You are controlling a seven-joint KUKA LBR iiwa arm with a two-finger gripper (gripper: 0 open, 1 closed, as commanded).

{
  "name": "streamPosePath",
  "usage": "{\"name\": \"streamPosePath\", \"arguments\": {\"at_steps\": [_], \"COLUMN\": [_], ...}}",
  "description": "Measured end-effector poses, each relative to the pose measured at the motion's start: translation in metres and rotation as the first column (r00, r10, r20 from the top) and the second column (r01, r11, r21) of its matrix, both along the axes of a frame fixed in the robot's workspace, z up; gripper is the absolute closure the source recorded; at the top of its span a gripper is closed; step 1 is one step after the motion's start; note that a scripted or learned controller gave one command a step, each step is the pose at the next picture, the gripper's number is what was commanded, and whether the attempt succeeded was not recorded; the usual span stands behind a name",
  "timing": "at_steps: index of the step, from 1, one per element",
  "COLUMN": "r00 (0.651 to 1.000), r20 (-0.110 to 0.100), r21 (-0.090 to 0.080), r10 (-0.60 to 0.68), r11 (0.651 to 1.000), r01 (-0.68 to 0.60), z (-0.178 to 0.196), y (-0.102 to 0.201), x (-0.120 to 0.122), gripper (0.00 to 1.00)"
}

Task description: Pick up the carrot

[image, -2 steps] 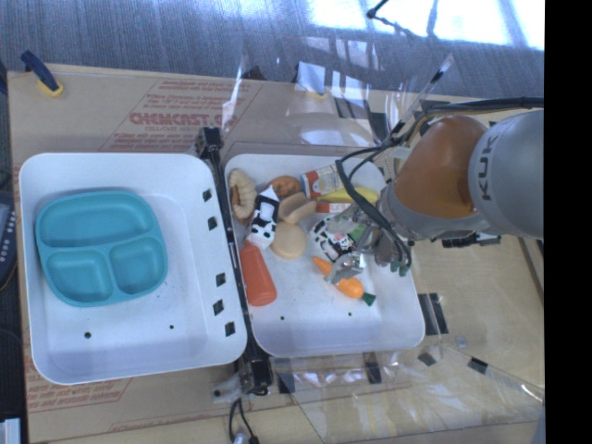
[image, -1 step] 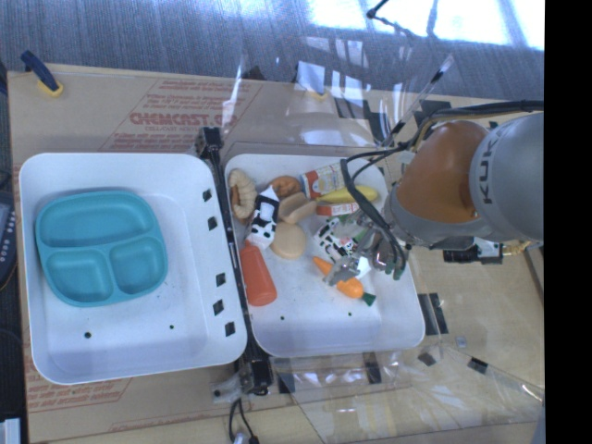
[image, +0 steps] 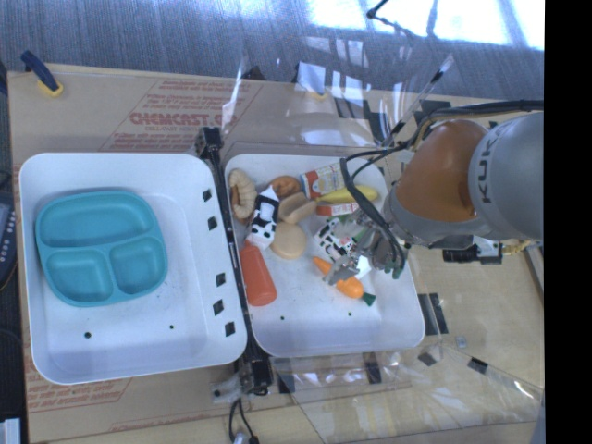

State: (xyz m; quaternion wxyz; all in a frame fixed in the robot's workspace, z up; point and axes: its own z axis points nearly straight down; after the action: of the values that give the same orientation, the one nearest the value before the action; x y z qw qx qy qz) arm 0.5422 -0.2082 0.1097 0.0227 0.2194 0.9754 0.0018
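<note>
Two white bins sit on a tan bench. The right bin (image: 407, 336) holds the carrot (image: 351, 288), low at its 4 o'clock side, just below the gripper (image: 356, 262). A cow toy (image: 333, 239) crowds it at 11 o'clock, a bottle (image: 258, 274) lies at 9. Whether the pincer is open I cannot tell. The left bin (image: 111, 354) holds a blue tray (image: 100, 246).

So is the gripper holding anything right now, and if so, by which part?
It cannot be told. The gripper is low in the right bin, right over the carrot, but the view does not show the carrot between its fingers.
</note>
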Motion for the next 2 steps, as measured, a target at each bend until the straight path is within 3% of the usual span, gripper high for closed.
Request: {"name": "streamPosePath", "arguments": {"at_steps": [1,2], "r00": [0.976,0.977], "r20": [0.001,0.023], "r21": [0.01,0.004], "r10": [-0.218,-0.213], "r11": [0.976,0.977], "r01": [0.218,0.213], "z": [0.0,0.016], "y": [0.0,-0.002], "x": [-0.008,-0.001], "gripper": [0.0,1.0]}}
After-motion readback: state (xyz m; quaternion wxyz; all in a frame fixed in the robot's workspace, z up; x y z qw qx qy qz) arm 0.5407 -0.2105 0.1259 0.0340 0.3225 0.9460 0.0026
